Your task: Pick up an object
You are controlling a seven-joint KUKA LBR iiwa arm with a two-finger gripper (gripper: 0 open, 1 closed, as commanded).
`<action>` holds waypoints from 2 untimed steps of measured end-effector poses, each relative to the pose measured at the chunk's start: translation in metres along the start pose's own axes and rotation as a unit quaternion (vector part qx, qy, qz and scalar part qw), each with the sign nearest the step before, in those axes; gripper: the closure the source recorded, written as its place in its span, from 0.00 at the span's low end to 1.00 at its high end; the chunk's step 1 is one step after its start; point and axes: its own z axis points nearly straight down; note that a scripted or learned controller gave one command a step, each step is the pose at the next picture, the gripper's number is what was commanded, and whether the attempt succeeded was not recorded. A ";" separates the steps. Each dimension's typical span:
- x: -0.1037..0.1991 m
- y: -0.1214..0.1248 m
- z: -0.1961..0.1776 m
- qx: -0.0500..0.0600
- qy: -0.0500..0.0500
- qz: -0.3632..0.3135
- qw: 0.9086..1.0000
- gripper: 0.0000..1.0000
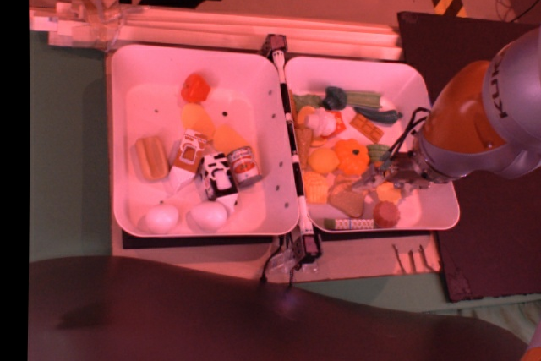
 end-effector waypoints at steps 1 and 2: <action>-0.003 0.007 0.006 -0.006 -0.001 0.000 1.000 0.00; -0.004 0.014 -0.008 -0.020 -0.006 0.002 1.000 1.00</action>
